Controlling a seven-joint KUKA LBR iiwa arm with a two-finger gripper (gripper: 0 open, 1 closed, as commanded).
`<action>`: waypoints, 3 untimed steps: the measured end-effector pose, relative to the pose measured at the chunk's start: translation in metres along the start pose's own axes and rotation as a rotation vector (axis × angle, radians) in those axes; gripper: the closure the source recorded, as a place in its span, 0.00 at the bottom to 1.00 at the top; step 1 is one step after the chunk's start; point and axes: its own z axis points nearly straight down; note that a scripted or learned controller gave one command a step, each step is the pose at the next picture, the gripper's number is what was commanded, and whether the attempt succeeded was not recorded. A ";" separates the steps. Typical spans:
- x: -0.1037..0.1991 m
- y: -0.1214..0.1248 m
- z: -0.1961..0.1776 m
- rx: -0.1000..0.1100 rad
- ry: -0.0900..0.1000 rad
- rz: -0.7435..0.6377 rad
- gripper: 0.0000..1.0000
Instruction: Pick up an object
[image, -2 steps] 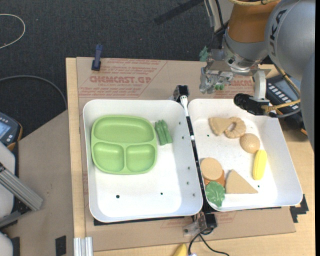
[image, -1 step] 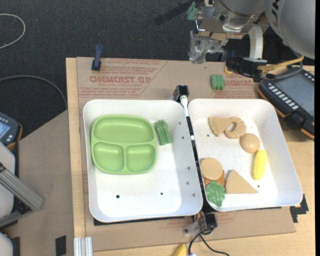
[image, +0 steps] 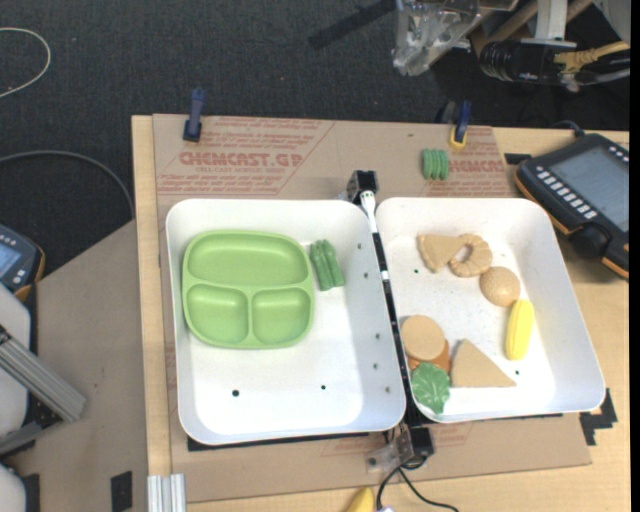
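Because every item lies flat in a bin or on the board, the pick looks, by my judgement, not yet begun: the approach, the grasp and the lift all remain. At the far left of the cardboard sheet (image: 270, 150) a blue clamp (image: 194, 113) pins its edge, and beside it red printing reads "CHEMCAST GP", with a smaller line underneath that is too fine to read. Below that sits the left bin (image: 190, 400), which holds a green divided plate (image: 248, 290) and, touching the plate's right edge, a small green pod (image: 325, 265). Moving across the seam between the bins, the gripper (image: 425, 45) hangs high at the top of the view, well apart from both bins and past the board's far edge; nothing shows in its grip, and whether it is released or clenched I cannot tell. Under it a loose green piece (image: 435, 164) lies on the cardboard just outside the right bin (image: 560, 380), near a second blue clamp (image: 461, 122), where the same red printing begins again but is partly cut off. The candidates for picking sit in the right bin: a round brown patty (image: 424, 340), a green leaf (image: 431, 387) at the near rim, a tan pretzel-like piece (image: 455, 253), a tan wedge (image: 480, 368), a round roll (image: 500, 286) and a yellow piece (image: 518, 329). At the far right a dark handheld pendant (image: 585, 190) rests on the bench, its keys too small to read.
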 end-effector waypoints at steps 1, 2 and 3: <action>0.034 -0.066 0.030 0.021 -0.001 -0.001 1.00; -0.007 -0.078 0.025 0.017 -0.003 0.008 1.00; -0.011 -0.100 0.127 0.028 -0.004 0.006 1.00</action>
